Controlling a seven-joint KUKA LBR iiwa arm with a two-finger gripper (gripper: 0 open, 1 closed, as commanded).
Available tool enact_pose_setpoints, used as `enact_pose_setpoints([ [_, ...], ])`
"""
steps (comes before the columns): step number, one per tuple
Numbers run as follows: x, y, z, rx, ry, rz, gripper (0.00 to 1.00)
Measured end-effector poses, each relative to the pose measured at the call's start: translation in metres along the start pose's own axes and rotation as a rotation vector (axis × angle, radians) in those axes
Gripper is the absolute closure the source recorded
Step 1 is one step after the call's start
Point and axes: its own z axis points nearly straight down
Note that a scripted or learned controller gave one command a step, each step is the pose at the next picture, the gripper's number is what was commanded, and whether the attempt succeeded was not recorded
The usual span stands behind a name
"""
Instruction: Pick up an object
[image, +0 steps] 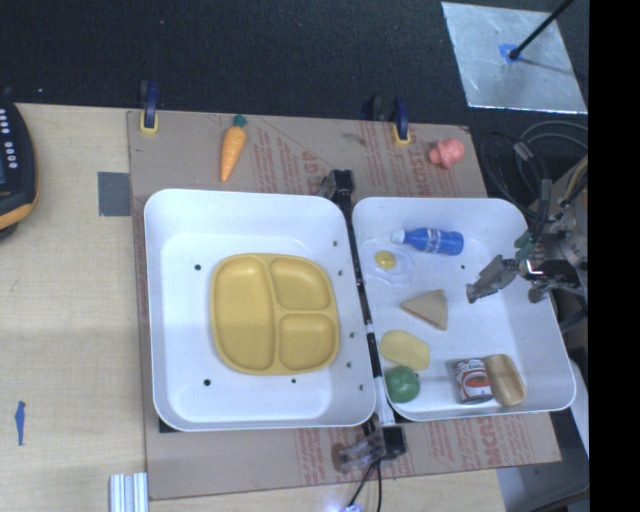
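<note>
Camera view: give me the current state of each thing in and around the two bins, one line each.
Gripper: over the right bin's right side, nothing seen between its fingers.
Blue bottle: lying on its side.
Can: lying on its side, against the bread roll.
Yellow divided plate: flat in the left bin, right way up.
Tan wedge: lying flat.
Green ball: at the right bin's near left corner.
Carrot: outside the bins, on the cardboard.

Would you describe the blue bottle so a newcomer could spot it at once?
Look in the right-hand white bin, at its far end. The blue bottle lies on its side there, white cap toward the divider. It is the only blue item; the yellow piece beside it is much smaller.
</note>
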Motion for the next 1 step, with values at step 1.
enact_pose_setpoints([
  [1,0.0204,0.0639,0.1084,0.006,0.001,-0.005,0.00],
])
